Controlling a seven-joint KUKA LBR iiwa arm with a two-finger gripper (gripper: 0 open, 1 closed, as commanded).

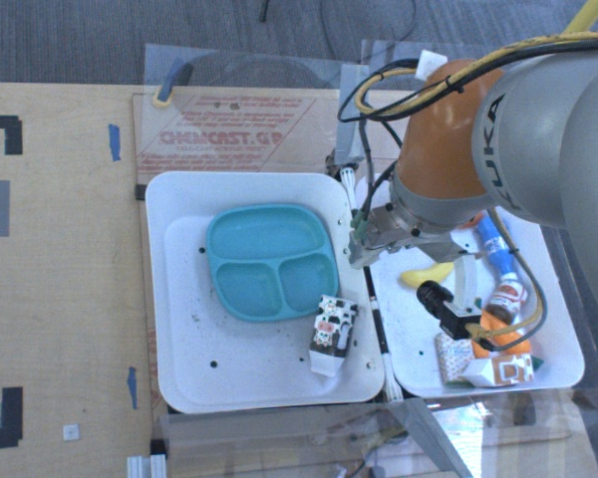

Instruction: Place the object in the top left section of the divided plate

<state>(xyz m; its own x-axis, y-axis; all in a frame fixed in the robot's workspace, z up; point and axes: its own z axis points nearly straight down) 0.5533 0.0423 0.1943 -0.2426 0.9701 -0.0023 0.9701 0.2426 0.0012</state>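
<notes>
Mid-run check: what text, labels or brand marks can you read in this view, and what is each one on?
"CHEMCAST GP", faint red print, partly blurred: clear sheet behind the left bin.
"UKA", part of a logo: arm.
Milk carton: cow pattern, no readable words.
Packets and bottle in right bin: labels too blurred.

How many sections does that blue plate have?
3. The blue plate in the left bin has one wide section across the top and two smaller ones below, lower left and lower right.

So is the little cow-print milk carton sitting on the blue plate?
No, the cow-print milk carton lies on the white floor of the left bin, just off the lower right edge of the blue divided plate.
</notes>
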